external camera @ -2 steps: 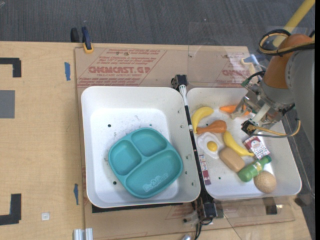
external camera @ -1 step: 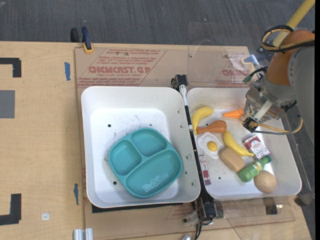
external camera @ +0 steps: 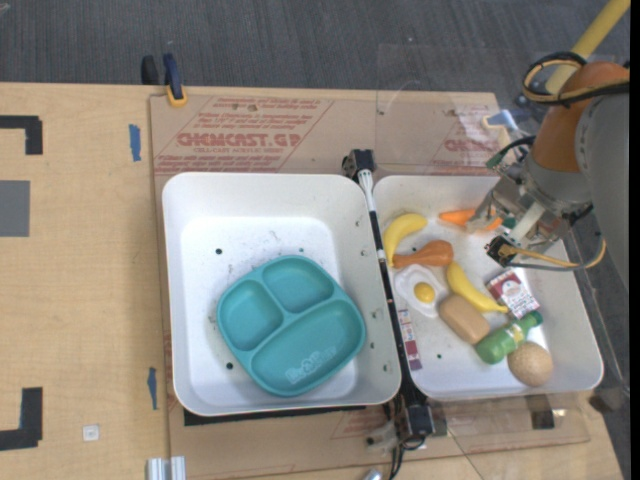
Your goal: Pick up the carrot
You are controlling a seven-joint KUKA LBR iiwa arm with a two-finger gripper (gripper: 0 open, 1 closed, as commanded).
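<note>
The small orange carrot (external camera: 459, 216) lies near the far wall of the right-hand shallow white bin (external camera: 580, 343), just beyond the curved yellow banana (external camera: 402, 232). The grey arm's gripper (external camera: 507, 230) hangs over that bin's far right part, just right of the carrot; whether its jaws stand apart or together cannot be told (they blur into cables and shadow), and nothing can be seen between them.

Nearer in the same bin lie a brown toy drumstick (external camera: 426, 257), a white fried egg with a yellow yolk (external camera: 421, 292), a second yellow banana (external camera: 470, 288), a tan bread roll (external camera: 463, 319), a red and white packet (external camera: 511, 292), a green bottle (external camera: 500, 342) and a beige round potato (external camera: 530, 363).

The left-hand white bin (external camera: 200, 218) holds a teal plastic plate with three compartments (external camera: 290, 324). Both bins rest on a wooden table (external camera: 70, 298).
</note>
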